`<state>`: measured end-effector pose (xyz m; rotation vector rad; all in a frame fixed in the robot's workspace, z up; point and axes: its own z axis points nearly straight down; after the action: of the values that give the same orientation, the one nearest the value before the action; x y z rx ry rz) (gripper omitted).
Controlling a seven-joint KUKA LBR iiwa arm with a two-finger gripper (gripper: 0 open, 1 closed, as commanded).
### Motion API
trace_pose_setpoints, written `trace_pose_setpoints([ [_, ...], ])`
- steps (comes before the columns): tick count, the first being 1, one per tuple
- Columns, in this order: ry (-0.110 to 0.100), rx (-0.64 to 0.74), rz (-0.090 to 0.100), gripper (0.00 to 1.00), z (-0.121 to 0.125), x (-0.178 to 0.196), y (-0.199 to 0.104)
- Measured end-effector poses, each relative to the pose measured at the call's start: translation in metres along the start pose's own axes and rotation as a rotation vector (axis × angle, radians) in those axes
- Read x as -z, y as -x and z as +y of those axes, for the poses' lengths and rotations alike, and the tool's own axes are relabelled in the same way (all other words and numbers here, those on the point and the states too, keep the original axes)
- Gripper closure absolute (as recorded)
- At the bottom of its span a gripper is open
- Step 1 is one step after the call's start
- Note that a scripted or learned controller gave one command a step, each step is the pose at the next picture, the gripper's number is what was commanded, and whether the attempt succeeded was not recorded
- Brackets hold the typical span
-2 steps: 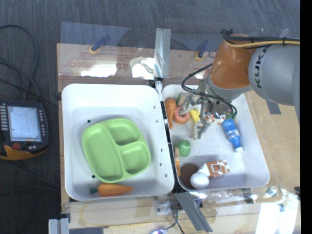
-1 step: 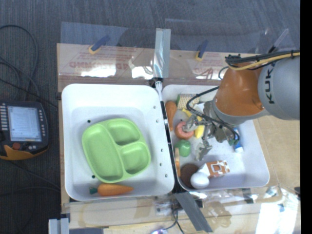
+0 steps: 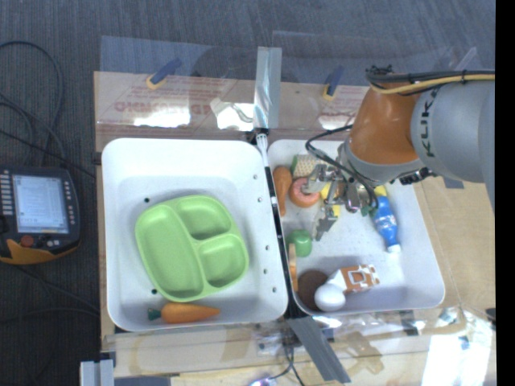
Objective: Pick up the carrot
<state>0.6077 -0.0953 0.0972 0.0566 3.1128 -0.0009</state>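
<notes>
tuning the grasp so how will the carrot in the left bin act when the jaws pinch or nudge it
The carrot looks like moulded plastic, so probably stiff and light. Its round, tapered body lying on its side may roll or pivot if nudged, and smooth skin could slip. It lies close to the left bin's front wall, beside the green plate, so approach room looks tight.

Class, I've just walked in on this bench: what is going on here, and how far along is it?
A grey robot arm with an orange band reaches over the right white bin, its gripper hanging above a clutter of small toys, including a blue bottle and a white egg. The orange carrot with a green top lies in the left white bin, beside a green divided plate. Nothing has been picked up yet.
</notes>
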Motion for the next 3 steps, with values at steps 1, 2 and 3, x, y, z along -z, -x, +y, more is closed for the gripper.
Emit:
trace_pose_setpoints([
  [1,-0.006,0.000,-0.022,1.00,-0.001,0.014,0.006],
  [2,0.003,-0.194,-0.008,1.00,-0.002,0.005,0.003],
  [3,-0.001,-0.342,-0.019,1.00,-0.005,0.006,-0.042],
])
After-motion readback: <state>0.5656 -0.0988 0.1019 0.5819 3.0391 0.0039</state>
